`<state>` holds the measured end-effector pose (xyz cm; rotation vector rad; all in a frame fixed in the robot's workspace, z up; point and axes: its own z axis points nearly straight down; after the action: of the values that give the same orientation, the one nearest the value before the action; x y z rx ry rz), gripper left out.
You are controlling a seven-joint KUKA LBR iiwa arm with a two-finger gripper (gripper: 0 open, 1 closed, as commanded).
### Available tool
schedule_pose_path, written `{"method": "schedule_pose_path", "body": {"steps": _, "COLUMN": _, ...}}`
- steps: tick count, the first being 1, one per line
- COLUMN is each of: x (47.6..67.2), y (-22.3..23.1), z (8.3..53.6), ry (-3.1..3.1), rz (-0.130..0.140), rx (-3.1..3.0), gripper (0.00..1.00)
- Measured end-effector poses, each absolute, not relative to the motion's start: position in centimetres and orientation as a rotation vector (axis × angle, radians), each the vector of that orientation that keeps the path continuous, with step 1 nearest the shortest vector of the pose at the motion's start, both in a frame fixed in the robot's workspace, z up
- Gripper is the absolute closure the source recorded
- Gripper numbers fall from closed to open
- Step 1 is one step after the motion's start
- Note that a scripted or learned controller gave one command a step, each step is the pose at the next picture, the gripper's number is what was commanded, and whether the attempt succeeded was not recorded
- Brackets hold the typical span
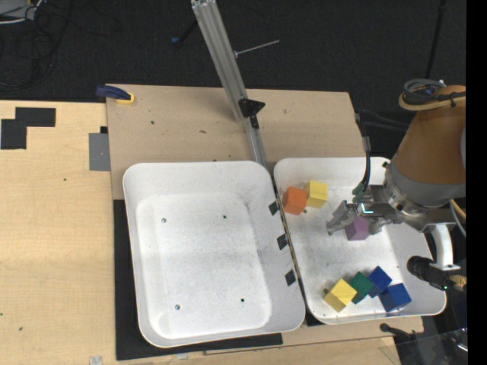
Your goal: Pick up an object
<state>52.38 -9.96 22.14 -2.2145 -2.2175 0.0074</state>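
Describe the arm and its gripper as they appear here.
The arm is bulky and rounded, orange-brown in this light, with a grey ring below. A coiled cable sits on top. The gripper is small, grey metal, with a faint teal light.

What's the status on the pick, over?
Claw low in right bin, at purple block; grip unclear. Orange block and yellow block nearby, apart. Nothing blocking.

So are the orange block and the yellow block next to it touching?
Touching. In the camera view the orange block and the yellow block meet with no white bin floor between them.
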Motion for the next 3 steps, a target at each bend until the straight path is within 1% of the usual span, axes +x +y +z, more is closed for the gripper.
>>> {"method": "schedule_pose_path", "body": {"steps": 1, "x": 52.4, "y": -10.2, "z": 22.4, "ry": -2.214, "rz": 0.003, "rx": -2.224, "gripper": 0.00}}
{"method": "schedule_pose_path", "body": {"steps": 2, "x": 51.4, "y": -10.1, "z": 17.4, "ry": -2.215, "rz": 0.008, "rx": -2.217, "gripper": 0.00}}
{"method": "schedule_pose_path", "body": {"steps": 3, "x": 51.3, "y": -10.3, "z": 13.0, "ry": -2.214, "rz": 0.008, "rx": -2.217, "gripper": 0.00}}
